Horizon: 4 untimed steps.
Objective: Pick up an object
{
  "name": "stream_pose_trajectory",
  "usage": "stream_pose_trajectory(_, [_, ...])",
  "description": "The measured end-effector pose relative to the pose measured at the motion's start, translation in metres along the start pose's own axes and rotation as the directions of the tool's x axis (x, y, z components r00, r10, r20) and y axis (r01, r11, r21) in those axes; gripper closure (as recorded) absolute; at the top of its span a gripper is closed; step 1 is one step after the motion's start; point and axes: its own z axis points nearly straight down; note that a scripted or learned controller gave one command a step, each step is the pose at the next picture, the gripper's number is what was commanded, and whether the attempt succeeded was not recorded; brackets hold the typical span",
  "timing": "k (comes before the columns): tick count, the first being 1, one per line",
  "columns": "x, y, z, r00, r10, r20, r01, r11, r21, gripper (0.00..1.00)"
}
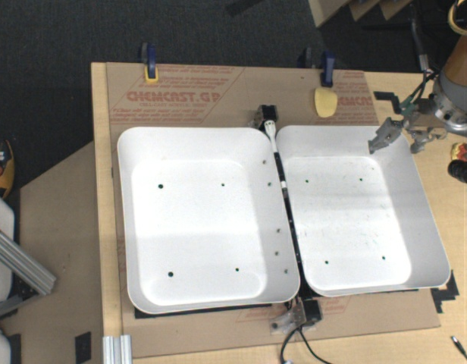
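Grey metal claw (399,136) I see at upper right, fingers spread apart, gripping nothing, above the right shallow white plastic bin (415,203).

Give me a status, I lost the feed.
Gripper open, holding nothing, over right bin's far right corner. Left bin alongside. Yellow piece on board behind bins.

A small pale-yellow rounded object (325,102) lies on the brown board (180,89) (just behind the right bin (419,203)).

Bright, even overhead light whitens both bins (195,139), soft shadows banding their floors; focus is slightly soft.
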Motion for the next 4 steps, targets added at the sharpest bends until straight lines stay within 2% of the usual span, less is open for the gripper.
stream_pose_trajectory(1, [0.000,0.001,-0.011,1.000,-0.001,0.001,0.001,1.000,-0.003,1.00])
stream_pose_trajectory(2, [-0.030,-0.009,-0.078,1.000,0.002,0.004,-0.002,1.000,-0.007,1.00])
stream_pose_trajectory(3, [0.057,0.006,-0.032,1.000,-0.008,-0.005,0.008,1.000,0.005,1.00])
stream_pose_trajectory(4, [0.071,0.003,-0.052,1.000,-0.002,0.000,0.002,1.000,-0.003,1.00])
